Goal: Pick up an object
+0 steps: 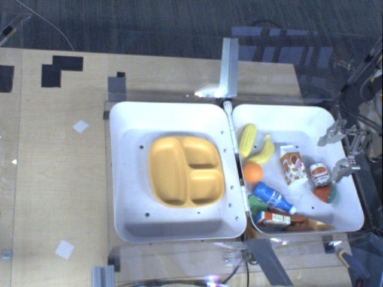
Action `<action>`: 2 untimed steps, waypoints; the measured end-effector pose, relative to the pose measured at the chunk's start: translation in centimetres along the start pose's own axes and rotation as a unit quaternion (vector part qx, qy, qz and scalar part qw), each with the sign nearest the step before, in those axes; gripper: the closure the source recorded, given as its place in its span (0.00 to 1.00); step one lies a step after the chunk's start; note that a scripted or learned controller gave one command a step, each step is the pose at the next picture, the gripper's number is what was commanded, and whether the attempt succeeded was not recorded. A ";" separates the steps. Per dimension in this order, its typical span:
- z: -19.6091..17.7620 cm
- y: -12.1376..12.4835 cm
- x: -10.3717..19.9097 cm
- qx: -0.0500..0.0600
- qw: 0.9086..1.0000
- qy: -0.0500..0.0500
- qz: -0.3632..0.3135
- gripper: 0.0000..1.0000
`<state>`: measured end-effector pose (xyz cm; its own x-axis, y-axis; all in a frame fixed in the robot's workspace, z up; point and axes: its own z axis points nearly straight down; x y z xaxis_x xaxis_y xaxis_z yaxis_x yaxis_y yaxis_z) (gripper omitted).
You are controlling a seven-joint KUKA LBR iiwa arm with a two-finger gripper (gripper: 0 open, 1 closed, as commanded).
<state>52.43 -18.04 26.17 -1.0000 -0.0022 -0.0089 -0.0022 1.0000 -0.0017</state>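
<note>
My gripper is over the right rim of the right bin. It is open, with one finger above the other finger in the view and nothing between them. A small red and white can lies just left of the lower finger, and a red strawberry sits below that. Further left lie a small juice carton, a blue bottle, an orange, a banana and a corn cob.
The left bin holds a yellow divided plate. A green item and a flat red package lie along the right bin's front wall. A metal post stands behind the bins, where they meet.
</note>
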 end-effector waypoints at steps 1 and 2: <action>12.2 -2.4 -5.1 -0.001 0.989 0.004 0.146 0.00; 17.2 -2.5 -0.8 0.001 0.954 -0.003 0.298 0.00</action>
<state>53.39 -20.58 8.95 -0.8232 0.5676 -0.0147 0.5676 0.8233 0.0041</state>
